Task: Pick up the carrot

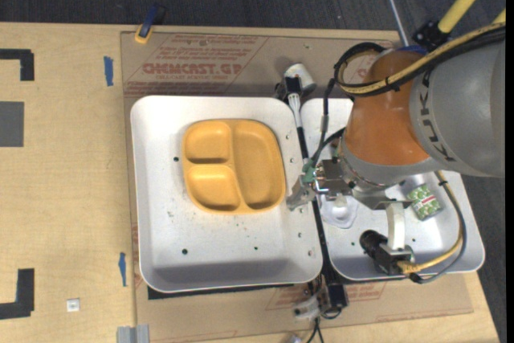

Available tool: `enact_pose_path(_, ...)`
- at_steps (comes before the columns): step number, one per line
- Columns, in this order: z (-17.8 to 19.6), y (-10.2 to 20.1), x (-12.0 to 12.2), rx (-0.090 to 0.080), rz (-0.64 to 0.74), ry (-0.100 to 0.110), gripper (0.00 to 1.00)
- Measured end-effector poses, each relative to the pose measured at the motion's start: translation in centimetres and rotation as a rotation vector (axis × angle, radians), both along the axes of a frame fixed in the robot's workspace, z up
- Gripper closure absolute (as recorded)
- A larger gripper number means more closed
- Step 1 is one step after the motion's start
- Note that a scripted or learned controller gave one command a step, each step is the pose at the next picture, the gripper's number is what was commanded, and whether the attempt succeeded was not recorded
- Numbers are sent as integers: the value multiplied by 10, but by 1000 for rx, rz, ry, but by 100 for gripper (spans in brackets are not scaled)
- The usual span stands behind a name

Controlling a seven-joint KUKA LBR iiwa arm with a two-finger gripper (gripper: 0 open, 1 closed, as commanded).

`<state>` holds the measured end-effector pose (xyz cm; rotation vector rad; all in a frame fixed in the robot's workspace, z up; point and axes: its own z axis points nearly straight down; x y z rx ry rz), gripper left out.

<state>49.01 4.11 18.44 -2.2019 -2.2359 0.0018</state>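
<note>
Jaws: you can't tell their state; your arm (401, 124) hangs low over the right bin's (450, 249) left edge.

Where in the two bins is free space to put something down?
Left bin: bare floor in front of the yellow divided plate, toward the near rim, plus a strip along its left wall. Right bin: crowded, the arm, gripper and cables cover most of it.

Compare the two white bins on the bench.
The left bin lies fully in view and holds a yellow divided plate; the right bin is largely covered by the arm. The right bin holds a green-and-white item, the left none. Both are shallow, white and set side by side.
</note>
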Motion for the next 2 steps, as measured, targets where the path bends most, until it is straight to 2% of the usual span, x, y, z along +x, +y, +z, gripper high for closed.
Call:
enact_pose_path(1, 0, -46, 60, -2, -120, -4, 0)
enact_pose_path(2, 0, 11, 59, -2, -371, -3, 0)
